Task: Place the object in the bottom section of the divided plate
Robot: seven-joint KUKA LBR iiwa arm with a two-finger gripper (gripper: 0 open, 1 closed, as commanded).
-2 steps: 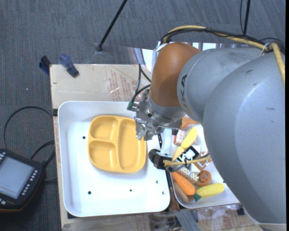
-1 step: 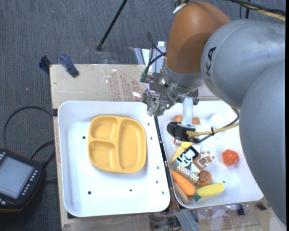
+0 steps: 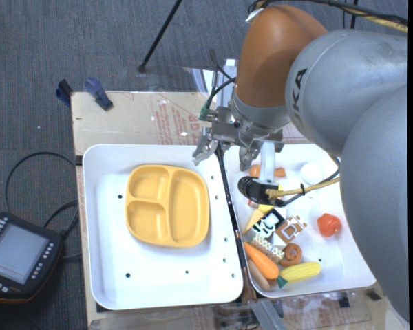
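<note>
A yellow divided plate (image 3: 168, 205) lies in the left white bin (image 3: 103, 253), with one long section on its right side and two smaller ones on its left. All three sections look bare. My gripper (image 3: 224, 155) hangs above the ridge between the two bins, just right of the plate's upper right corner. Its fingers (image 3: 202, 152) are spread open and nothing shows between them. The grey arm with its orange band covers the upper part of the right bin (image 3: 361, 267).
The right bin holds several toy foods: a carrot (image 3: 261, 258), a corn cob (image 3: 299, 271), a donut (image 3: 292, 253), a red piece (image 3: 328, 224), a white egg (image 3: 311, 172) and a black-and-white box (image 3: 268, 223). A teach pendant (image 3: 17, 253) lies on the floor at left.
</note>
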